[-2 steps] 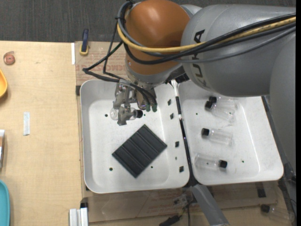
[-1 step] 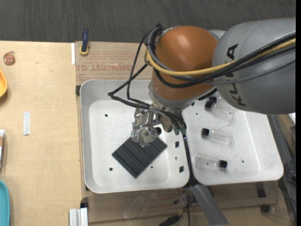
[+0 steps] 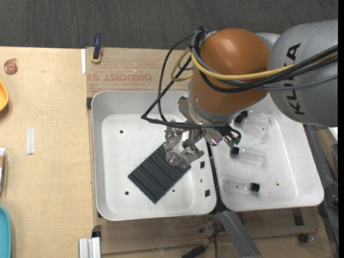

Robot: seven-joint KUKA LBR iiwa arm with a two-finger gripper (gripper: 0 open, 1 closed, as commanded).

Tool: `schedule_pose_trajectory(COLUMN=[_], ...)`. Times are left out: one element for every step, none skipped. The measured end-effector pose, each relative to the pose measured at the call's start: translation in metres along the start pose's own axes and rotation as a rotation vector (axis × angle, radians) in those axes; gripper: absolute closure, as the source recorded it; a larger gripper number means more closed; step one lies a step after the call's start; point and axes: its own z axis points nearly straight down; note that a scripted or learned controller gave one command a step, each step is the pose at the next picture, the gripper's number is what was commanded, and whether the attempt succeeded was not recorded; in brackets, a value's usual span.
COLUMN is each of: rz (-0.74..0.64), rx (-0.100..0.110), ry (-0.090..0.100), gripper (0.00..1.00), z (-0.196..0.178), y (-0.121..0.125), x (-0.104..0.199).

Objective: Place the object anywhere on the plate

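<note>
A: Where does the arm (image 3: 252, 85) hang?

B: Over the left bin (image 3: 107, 144), wrist pointed down, with the pincer (image 3: 181, 150) right above the upper end of the plate (image 3: 156, 176). That plate is the dark ribbed slab lying at a slant on the bin floor.

A: And the object?

B: A small clear vial (image 3: 173, 158), I think. It sits at the plate's upper edge, just under the pincer, touching or nearly touching the ribs. It is clear plastic against metal, so its outline is hard to read.

A: Is the pincer clamped on it?

B: I cannot tell. Why it is there makes sense, though: the task allows any spot on the plate, so the nearest corner will do.

A: The other bin?

B: The right bin (image 3: 301, 192) has several more clear vials (image 3: 250, 156) with dark caps, scattered and lying on their sides. It looks like the stock to draw from.

A: How far along?

B: Close to the end, I judge. The risk is that a round vial rolls off the ribs.
</note>
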Motion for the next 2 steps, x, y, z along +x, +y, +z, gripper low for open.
schedule_pose_trajectory(rz=[0.0, 0.005], rx=[0.0, -0.001], ry=[0.0, -0.004], gripper=[0.0, 1.0], z=[0.0001, -0.0091], y=[0.0001, -0.001], x=[0.0, -0.0011])
